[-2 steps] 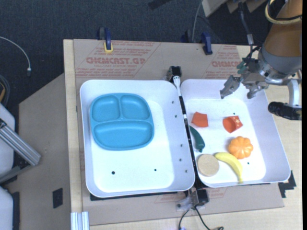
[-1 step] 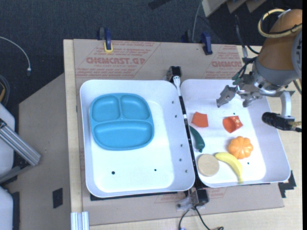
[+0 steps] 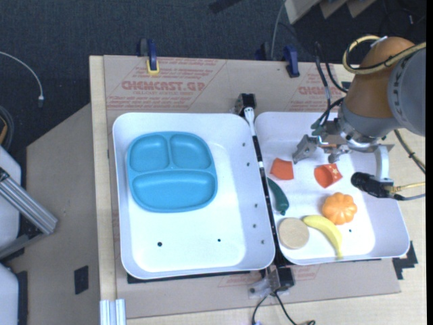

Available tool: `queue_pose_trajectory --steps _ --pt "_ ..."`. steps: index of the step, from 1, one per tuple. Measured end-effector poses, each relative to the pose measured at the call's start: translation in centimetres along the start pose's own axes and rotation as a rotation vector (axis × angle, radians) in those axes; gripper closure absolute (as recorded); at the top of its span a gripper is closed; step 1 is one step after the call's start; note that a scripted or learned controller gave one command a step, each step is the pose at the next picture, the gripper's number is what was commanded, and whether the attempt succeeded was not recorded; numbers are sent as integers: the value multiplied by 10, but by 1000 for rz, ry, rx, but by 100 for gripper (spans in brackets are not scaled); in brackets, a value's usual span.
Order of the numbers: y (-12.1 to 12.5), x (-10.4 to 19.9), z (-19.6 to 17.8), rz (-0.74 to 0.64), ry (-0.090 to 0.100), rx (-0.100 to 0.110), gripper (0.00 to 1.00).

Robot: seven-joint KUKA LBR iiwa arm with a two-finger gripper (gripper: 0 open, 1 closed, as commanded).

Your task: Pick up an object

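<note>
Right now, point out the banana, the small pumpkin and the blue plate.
banana [image 3: 325, 231]: camera view, middle of its curved yellow body.
small pumpkin [image 3: 338, 208]: camera view, centre of its orange top.
blue plate [image 3: 173, 185]: camera view, floor of its large lower compartment.

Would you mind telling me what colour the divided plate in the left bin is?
The divided plate is light blue, clearest in the camera view.

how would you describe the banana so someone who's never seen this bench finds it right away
Look in the right-hand white bin, the one the arm reaches over, and go to its near edge. The banana lies there, just below the small orange pumpkin and right of the round tan disc. It is the only yellow, long, curved thing in the bin.
</note>
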State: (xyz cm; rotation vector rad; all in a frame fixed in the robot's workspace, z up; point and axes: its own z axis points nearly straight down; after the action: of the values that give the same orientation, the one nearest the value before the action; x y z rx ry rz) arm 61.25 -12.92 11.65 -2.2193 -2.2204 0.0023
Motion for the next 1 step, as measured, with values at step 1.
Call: queue_pose_trajectory --steps 1 --pt "1 0 -13 1 -1 -4 100"
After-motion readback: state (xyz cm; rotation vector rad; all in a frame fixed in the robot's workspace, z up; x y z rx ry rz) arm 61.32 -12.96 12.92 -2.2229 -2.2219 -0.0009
